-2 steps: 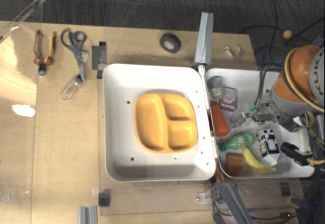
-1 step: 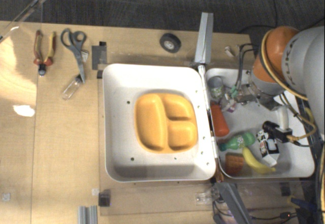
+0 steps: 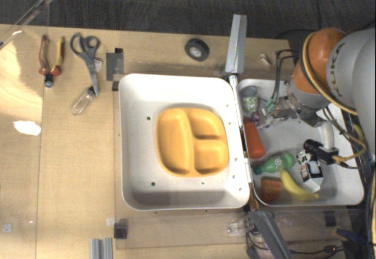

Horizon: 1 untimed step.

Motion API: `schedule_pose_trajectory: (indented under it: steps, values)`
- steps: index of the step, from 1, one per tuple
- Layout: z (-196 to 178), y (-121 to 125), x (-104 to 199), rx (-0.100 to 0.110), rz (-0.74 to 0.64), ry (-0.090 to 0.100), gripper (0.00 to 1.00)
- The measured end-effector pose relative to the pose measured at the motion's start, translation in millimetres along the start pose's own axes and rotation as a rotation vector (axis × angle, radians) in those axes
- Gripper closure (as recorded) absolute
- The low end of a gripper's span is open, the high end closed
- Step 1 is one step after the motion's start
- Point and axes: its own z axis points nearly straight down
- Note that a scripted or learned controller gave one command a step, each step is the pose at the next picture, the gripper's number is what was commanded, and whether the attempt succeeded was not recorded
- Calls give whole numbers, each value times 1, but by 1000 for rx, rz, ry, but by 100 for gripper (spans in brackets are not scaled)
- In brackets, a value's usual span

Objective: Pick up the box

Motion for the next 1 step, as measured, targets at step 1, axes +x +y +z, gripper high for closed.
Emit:
schedule_pose_trajectory:
  steps: [1]
  values:
    - [-48, 11, 40, 0, -216, 7, 100]
